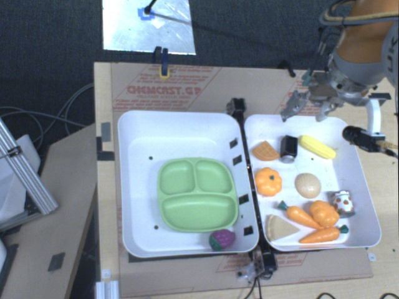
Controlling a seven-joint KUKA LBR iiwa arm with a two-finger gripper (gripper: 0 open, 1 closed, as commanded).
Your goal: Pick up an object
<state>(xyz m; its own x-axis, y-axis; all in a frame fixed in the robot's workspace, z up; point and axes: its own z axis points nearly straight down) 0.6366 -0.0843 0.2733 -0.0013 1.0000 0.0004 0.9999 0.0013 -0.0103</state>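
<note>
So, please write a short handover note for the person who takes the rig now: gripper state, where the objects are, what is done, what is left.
Gripper: open, holding nothing, above the far edge of the right bin.
Right bin holds: corn, black block, waffle piece, pumpkin, egg, two carrots, orange pepper, cheese wedge.
Left bin: green divided plate, purple grapes.
Done: nothing picked yet.
Left: descend, grasp one object, lift.

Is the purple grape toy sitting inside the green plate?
No, the purple toy grape bunch lies on the left white bin's floor, just outside the front edge of the green divided plate.
</note>
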